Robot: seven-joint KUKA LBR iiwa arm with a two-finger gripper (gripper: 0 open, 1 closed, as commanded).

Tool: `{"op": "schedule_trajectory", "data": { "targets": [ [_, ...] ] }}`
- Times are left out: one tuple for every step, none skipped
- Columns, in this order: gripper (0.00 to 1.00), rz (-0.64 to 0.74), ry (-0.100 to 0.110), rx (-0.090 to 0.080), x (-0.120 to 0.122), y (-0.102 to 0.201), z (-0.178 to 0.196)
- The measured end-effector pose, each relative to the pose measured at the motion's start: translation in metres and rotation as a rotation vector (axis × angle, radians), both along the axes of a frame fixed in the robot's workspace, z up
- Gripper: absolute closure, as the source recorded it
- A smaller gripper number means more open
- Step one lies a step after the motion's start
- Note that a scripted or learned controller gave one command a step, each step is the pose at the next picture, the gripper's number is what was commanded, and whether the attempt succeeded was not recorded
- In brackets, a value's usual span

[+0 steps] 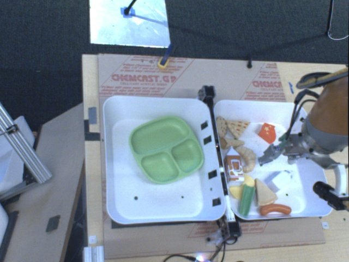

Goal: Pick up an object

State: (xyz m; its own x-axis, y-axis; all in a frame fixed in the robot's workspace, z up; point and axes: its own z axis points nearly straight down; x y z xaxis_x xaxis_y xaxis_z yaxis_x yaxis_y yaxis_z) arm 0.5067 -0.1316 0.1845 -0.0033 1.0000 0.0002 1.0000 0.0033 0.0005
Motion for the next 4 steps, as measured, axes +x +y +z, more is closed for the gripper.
{"op": "schedule_trajectory", "data": {
  "targets": [
    [0.00,-0.002,0.004,0.002,-0.005,0.010,-0.052],
    [0.00,-0.004,-0.002,0.000,-0.004,0.010,-0.101],
    [1.00,-0.002,-0.007,-0.001,-0.003,0.010,-0.089],
    [1.00,0.001,-0.005,-0.002,0.006,0.004,-0.039]
  ]
}}
